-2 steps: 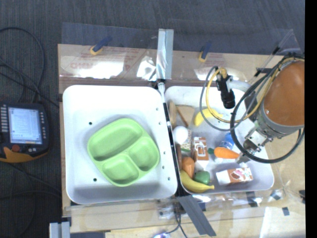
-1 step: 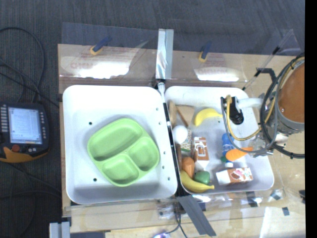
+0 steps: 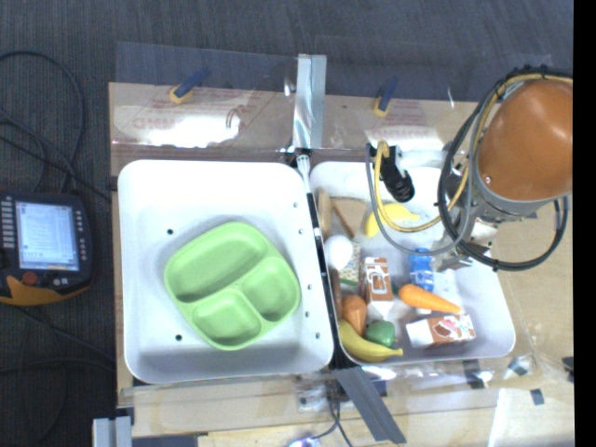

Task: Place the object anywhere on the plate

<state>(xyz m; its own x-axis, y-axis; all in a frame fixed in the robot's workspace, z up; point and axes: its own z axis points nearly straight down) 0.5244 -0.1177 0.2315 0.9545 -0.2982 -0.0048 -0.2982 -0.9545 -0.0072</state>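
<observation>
The green plate (image 3: 233, 285) with three compartments lies in the left white bin (image 3: 149, 212), with nothing on it. The arm's orange band (image 3: 526, 138) hangs over the right bin's (image 3: 498, 319) far right side. The gripper (image 3: 463, 250) sits below the wrist, mostly hidden by it, just right of a small blue item (image 3: 422, 270) and above a carrot (image 3: 428, 298). Nothing shows held in it.
The right bin holds several toy foods: a banana (image 3: 368, 343), a green lime (image 3: 380, 333), a white egg (image 3: 338, 250), a juice carton (image 3: 442, 329), a small box (image 3: 377, 279) and a yellow piece (image 3: 396, 217). Cables loop beside the wrist. A pendant (image 3: 42, 245) lies left of the bench.
</observation>
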